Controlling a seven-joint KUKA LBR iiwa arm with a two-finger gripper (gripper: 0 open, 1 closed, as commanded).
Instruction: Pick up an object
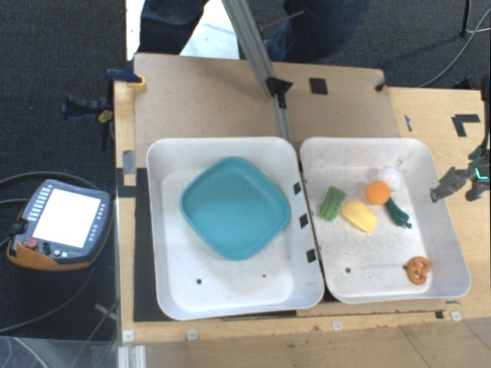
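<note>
Objects: 6 small toys in right bin: orange ball, white ball, smooth yellow lemon-like piece, green pepper, dk-green piece, knotted brown pretzel.
Layout: 5 clustered upper-mid; pretzel apart nr front-right corner.
Left bin: 1 teal rounded-square plate, glossy.
Gripper: just outside right bin's right rim, holds nothing, finger gap can't tell.
Room: bare floor in right bin's front-left.

Dark grey carpet floor all around a pale wooden counter. A teach pendant lies on the floor at left, cable curling away.
</note>
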